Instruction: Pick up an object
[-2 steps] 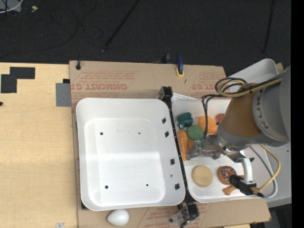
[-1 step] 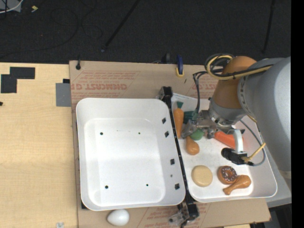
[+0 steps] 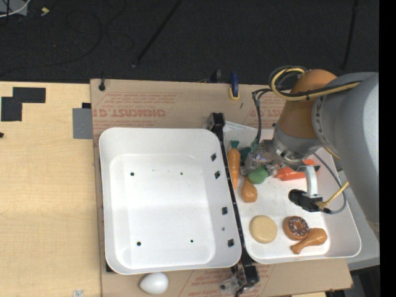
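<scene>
Down in the upper left part of the right bin (image 3: 346, 247) sits my tool (image 3: 263, 161), lowered among a small cluster of toy food, and I cannot tell from above how it is set, because my own wrist and the cables around it cover that part. Just beside it, on its left, lies a green piece (image 3: 257, 174) that seems to touch it or nearly so, and an orange strip (image 3: 291, 174) lies just to the right under my wrist. Further left, along the wall between the bins, an orange carrot-shaped piece (image 3: 233, 161) stands lengthwise, with a brown rounded piece (image 3: 248, 191) just below it. Toward the front of the same bin lie a pale round biscuit (image 3: 263, 229), a chocolate doughnut (image 3: 296, 227) and a drumstick (image 3: 309, 239), all well apart from me. The left bin (image 3: 111, 228) holds nothing I am after, and a white egg (image 3: 154, 283) rests on the counter (image 3: 49, 215) outside it, at its front edge. I judge that I am at the grasping step, down at the pile but with nothing shown to be held. The next move, as I see it, calls for closing on the green piece and lifting straight up, keeping clear of the carrot and the bin wall, then checking that something has truly come up.
</scene>
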Action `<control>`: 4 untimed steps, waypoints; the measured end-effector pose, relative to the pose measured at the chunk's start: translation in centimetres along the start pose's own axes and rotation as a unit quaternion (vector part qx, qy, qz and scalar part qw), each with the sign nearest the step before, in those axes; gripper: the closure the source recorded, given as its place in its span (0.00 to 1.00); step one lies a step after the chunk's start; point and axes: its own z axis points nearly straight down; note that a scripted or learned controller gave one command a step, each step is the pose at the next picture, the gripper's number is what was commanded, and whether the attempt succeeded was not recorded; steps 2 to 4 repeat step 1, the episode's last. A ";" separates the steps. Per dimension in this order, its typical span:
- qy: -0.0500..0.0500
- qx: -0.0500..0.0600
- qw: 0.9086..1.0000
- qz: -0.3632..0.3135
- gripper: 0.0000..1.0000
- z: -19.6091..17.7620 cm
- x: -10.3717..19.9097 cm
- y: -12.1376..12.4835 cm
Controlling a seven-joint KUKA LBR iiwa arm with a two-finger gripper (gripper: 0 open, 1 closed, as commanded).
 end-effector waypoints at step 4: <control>0.002 -0.006 1.000 -0.005 1.00 -9.5 8.6 2.7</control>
